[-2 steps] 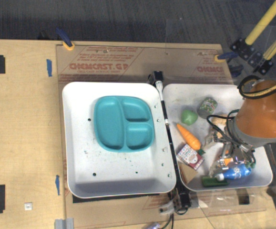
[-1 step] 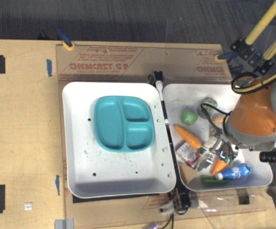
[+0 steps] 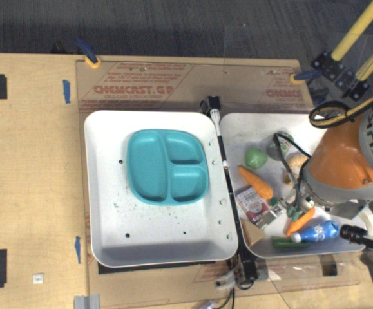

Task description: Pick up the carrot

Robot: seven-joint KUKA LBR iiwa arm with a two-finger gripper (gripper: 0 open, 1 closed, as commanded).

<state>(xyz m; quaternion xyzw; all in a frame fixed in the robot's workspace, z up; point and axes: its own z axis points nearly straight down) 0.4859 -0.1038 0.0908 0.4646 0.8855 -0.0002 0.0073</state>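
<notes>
Lying diagonally, carrot (image 3: 256,183) tip toward upper left; claw (image 3: 297,206) state unclear.

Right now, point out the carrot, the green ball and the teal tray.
carrot (image 3: 256,181), camera view, mid-body.
green ball (image 3: 256,158), camera view, centre of its top.
teal tray (image 3: 149,166), camera view, floor of the large left compartment.

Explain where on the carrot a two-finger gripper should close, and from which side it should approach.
Grip the carrot at its thick middle, coming straight down from above, fingers closing across its width. It lies flat and slanted in the right bin, narrow end toward the upper left, so a cross-axis pinch suits it. The packet and green ball lie close, so side approaches look cramped.
</notes>
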